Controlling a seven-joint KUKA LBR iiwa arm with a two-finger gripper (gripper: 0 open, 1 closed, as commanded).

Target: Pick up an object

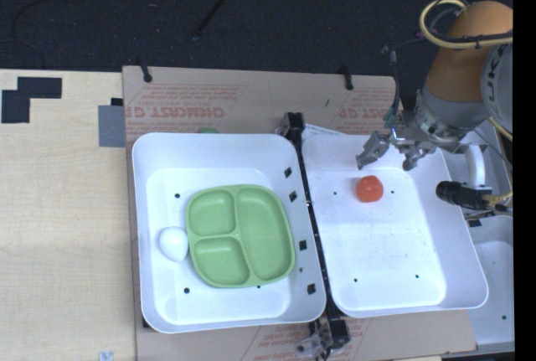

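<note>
A small red-orange ball [369, 188] lies in the right bin [402, 284], toward its far side. My gripper [392, 155] hangs over the back of that bin, just above and right of the ball, apart from it. Its two fingers [369, 153] are spread open with nothing between them. In the left bin [159, 167] rests a green three-compartment plate [239, 234], and a white egg-shaped object [173, 244] lies against the plate's left edge.
Both bins sit on a cardboard sheet [251, 104] on the wooden bench. A black divider [303, 208] runs between the bins. The grey and orange arm [465, 58] rises at the right, with a black part [461, 193] by the right bin's rim.
</note>
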